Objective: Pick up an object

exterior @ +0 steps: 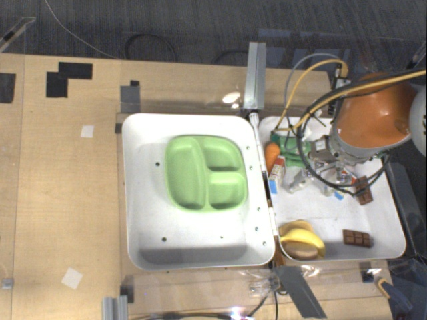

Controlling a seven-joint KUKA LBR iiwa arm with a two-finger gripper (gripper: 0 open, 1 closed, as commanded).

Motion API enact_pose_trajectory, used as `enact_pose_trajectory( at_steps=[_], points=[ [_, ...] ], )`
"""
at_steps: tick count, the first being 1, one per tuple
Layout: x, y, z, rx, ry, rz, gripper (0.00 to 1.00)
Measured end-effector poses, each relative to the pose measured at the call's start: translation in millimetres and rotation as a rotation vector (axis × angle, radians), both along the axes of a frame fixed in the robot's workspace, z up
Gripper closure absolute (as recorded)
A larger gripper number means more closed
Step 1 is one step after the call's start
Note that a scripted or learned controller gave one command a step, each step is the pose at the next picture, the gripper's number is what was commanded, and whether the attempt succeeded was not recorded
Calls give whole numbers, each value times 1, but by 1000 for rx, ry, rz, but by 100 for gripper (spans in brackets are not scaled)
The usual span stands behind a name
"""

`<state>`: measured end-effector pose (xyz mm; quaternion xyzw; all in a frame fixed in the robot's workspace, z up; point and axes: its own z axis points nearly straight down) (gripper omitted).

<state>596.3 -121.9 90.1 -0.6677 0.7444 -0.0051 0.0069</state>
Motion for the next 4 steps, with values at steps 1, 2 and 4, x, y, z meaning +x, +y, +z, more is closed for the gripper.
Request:
enact_pose_trajectory(
  at_steps=[1,2,4],
  points=[
    [17,29,1,-10,7,-49,0],
    [-87,17,2,-3,9,22,0],
    [-5,35,0,-1,4,86,0]
  ],
)
